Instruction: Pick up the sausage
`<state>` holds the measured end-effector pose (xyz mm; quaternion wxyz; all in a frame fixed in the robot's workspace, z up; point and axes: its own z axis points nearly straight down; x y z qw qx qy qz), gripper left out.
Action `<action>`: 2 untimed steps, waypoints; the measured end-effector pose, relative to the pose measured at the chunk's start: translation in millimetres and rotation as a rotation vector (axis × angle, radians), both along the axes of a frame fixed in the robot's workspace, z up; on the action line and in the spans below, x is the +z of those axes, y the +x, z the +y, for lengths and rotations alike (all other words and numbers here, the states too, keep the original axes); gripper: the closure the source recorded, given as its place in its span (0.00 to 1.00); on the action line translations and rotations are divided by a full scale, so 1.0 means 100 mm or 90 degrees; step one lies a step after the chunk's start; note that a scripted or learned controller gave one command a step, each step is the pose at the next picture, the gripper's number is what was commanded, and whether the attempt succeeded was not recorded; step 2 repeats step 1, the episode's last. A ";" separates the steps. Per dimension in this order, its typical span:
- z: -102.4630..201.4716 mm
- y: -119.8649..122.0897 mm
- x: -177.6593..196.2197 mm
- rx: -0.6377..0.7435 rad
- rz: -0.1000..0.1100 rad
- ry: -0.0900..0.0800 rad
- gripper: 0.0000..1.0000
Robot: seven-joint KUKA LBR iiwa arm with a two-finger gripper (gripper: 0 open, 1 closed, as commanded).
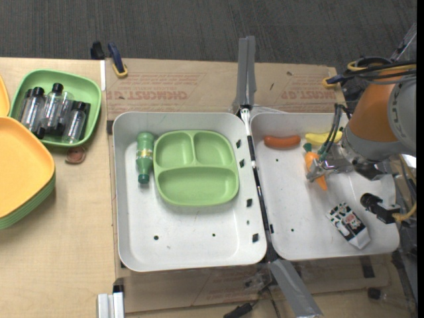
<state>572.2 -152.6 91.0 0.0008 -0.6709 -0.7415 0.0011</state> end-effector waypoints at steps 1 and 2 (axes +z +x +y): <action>0.02 -0.27 0.00 0.089 0.000 0.001 1.00; 0.02 -0.27 0.00 0.089 0.000 0.001 1.00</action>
